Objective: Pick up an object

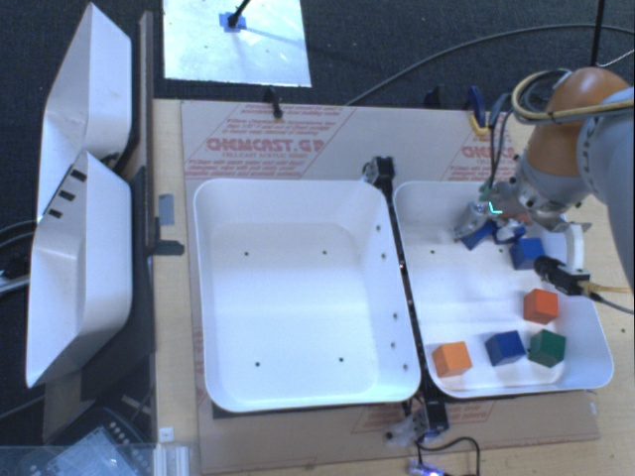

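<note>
In the right bin [427, 266], near its far wall, the tool [486, 224] hangs low over the white floor at the end of the grey arm [585, 157] with its orange band. How wide it stands cannot be told from this slant, and nothing shows gripped in it. A blue block [526, 253] lies just beside the tool, toward the bin's right wall, partly hidden by the wrist hardware. The other 4 blocks sit well apart from the tool along the near side: an orange block [451, 358], a second blue block [504, 347], a green block [547, 347] and, slightly farther back, a red-orange block [541, 305]. A black cable fitting [558, 276] juts between the first blue block and the red-orange one. The left bin [298, 286] adjoins on the counter [268, 137].
</note>
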Tool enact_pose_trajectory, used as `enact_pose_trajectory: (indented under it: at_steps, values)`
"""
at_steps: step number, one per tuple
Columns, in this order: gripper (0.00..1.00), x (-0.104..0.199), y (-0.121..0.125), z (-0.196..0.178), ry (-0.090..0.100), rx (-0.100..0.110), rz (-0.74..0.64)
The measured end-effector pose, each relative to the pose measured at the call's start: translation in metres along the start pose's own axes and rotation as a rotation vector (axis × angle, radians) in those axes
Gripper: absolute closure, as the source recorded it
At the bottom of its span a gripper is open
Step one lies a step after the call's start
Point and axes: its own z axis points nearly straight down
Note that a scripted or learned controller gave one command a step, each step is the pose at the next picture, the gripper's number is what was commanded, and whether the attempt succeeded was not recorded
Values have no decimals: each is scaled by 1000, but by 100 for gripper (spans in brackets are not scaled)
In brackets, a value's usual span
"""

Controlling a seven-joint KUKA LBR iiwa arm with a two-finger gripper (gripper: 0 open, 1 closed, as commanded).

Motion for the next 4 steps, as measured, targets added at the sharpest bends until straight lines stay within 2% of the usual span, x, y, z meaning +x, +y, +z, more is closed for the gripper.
enact_pose_trajectory:
  at_steps: [1,2,3,4]
  values:
    - [100,0,0,-10,0,1,0]
    - [0,0,0,-10,0,-1,0]
    - [0,1,4,2,1,-7,-2]
    - [0,5,-2,19,2,-4,-3]
